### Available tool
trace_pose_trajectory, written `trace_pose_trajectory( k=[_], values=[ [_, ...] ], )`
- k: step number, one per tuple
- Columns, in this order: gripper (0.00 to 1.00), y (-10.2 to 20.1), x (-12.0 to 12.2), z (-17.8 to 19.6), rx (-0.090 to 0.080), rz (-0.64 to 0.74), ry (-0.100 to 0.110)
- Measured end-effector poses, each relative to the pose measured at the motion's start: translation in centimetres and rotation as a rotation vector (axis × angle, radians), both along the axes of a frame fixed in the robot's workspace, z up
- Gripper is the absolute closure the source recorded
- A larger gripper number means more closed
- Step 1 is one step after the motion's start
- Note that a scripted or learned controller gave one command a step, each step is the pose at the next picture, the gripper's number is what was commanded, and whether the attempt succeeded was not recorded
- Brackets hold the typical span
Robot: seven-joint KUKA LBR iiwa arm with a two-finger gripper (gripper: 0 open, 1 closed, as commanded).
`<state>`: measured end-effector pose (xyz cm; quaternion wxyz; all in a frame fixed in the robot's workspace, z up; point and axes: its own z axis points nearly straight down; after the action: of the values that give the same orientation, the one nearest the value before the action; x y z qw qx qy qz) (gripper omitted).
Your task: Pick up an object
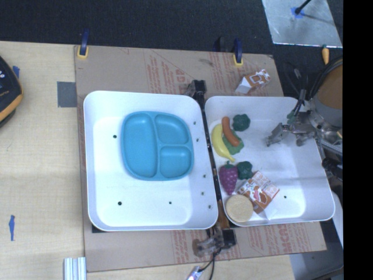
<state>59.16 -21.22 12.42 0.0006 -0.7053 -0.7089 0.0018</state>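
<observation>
Toys sit bunched along the left wall of the right bin [303, 212], one of two shallow white bins side by side on the bench. From its far-left corner toward its near-left corner I see a dark green broccoli piece [240, 121], a yellow banana [220, 143] with an orange-red carrot-like piece [231, 133] lying on it, a second green piece [244, 169], purple grapes [228, 177], a small printed carton [259, 191] and a tan round disc [239, 208]. The left bin [105, 212] holds a blue divided plate [156, 144]. Another small carton [254, 81] lies outside the bins, on the cardboard near the bench's far edge.

The gripper [275, 137] hangs over the right bin's far-right part, well apart from the toys, its fingers [280, 133] pointing left. They look spread somewhat with nothing between them (the picture is small, so I judge this loosely).

I am in the approach stage, with nothing lifted yet. To do it well, I would pick an outlying toy; the far broccoli piece stands a little clear of the banana. I would centre over it, keep the fingers wide, descend straight, then close so neither finger catches a neighbour or the bin wall.
</observation>
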Motion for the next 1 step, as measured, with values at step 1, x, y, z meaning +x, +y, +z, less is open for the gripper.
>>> trace_pose_trajectory(
  k=[1],
  values=[
    [0.0, 5.26, 2.81, 6.34, 0.002, -0.001, -0.002]
  ],
)
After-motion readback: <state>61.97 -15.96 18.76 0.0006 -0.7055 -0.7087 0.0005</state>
